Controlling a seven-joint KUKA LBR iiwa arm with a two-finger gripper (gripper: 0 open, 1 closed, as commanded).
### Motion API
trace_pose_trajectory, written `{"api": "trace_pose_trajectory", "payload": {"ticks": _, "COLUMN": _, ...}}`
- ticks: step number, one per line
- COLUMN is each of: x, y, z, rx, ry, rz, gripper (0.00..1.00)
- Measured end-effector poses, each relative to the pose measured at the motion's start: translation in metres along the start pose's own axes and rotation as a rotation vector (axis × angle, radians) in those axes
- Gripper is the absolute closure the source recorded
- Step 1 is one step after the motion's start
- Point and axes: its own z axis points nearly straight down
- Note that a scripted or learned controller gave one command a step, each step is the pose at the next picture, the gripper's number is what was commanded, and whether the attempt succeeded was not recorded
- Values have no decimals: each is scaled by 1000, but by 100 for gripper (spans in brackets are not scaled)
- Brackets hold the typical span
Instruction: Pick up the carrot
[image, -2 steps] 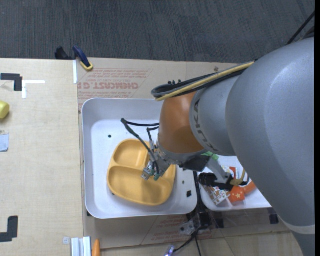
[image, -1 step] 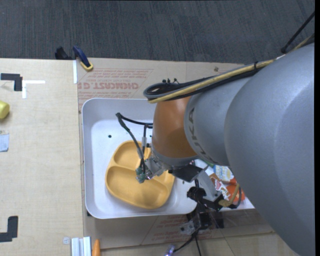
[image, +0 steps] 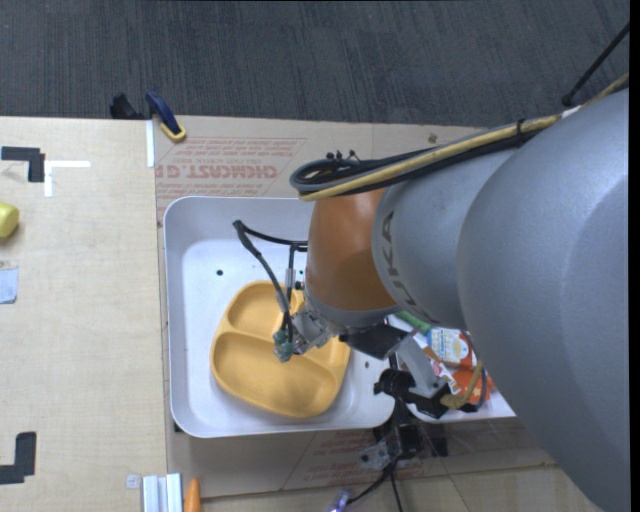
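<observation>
The grey arm with its orange band reaches over the left white bin. My gripper hangs low over a yellow divided plate that lies in this bin, at the ridge between its two compartments. A small dark-green tip shows at the gripper's end. An orange thing, possibly the carrot, peeks out at the arm's lower edge in the right bin, beside a white, orange and blue packet. The arm hides most of that bin.
Black cables run from the wrist across the left bin's back. A yellow thing lies on the bench at the far left. A blue and yellow clip sits behind the bin. Cardboard lies under the bins.
</observation>
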Motion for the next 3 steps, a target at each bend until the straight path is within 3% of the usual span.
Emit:
{"api": "trace_pose_trajectory", "payload": {"ticks": 1, "x": -31, "y": -23, "z": -13, "rx": 0, "ry": 3, "rz": -122, "gripper": 100}}
{"api": "trace_pose_trajectory", "payload": {"ticks": 2, "x": -33, "y": -21, "z": -22, "rx": -1, "ry": 0, "rz": -123, "gripper": 100}}
{"api": "trace_pose_trajectory", "payload": {"ticks": 3, "x": 3, "y": 0, "z": 21, "rx": 6, "ry": 3, "rz": 387, "gripper": 100}}
